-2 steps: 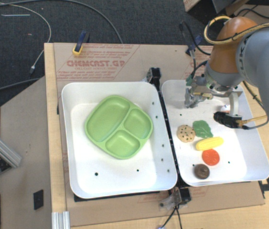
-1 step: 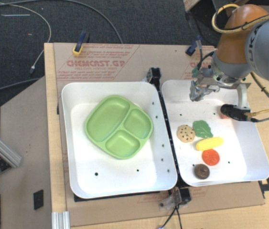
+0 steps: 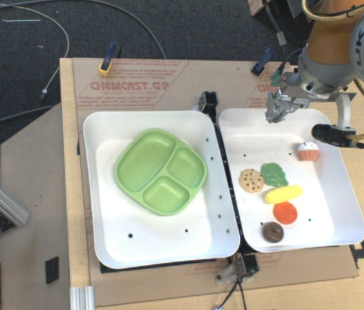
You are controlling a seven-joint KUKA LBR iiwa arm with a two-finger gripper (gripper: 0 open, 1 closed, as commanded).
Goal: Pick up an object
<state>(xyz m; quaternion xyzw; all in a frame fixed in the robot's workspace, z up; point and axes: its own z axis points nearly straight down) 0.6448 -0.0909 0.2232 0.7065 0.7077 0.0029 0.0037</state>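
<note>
The pincer (image 3: 277, 112) hangs above the far rim of the right bin (image 3: 337, 228); whether it is open or closed cannot be determined. Cupcake (image 3: 308, 151), cookie (image 3: 251, 181) and yellow piece (image 3: 282, 194) lie in that bin.

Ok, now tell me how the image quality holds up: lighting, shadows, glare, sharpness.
Camera view: lighting is even and soft, with only faint shadows under the green tray and the food items; the white bins read bright but keep their edges, without strong glare; the cookie and cupcake are reasonably sharp, while the gripper is small and dark, its detail hard to read.
</note>
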